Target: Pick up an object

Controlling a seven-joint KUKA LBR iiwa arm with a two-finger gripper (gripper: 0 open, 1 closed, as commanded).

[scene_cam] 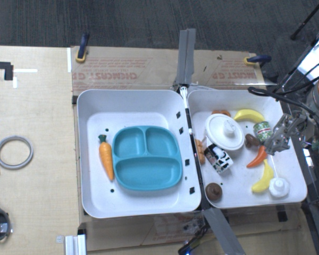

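Observation:
My gripper [277,144] hangs over the right side of the right bin [293,193], open, with nothing between its fingers. Just below and left of its tips lies a red chili pepper [257,157]. A green can [262,131] sits right beside the gripper on the left, under a yellow banana [249,115]. A second banana [263,178] and a small white bottle [278,187] lie nearer the front. A round white lid [225,132], a cow-patterned toy [218,159] and a brown ball [213,191] fill the bin's left half.
The left bin [90,195] holds a teal divided plate [147,158] and an orange carrot [106,158]. A grey ring [13,152] lies on the bench at the far left. Cables and the arm crowd the right edge.

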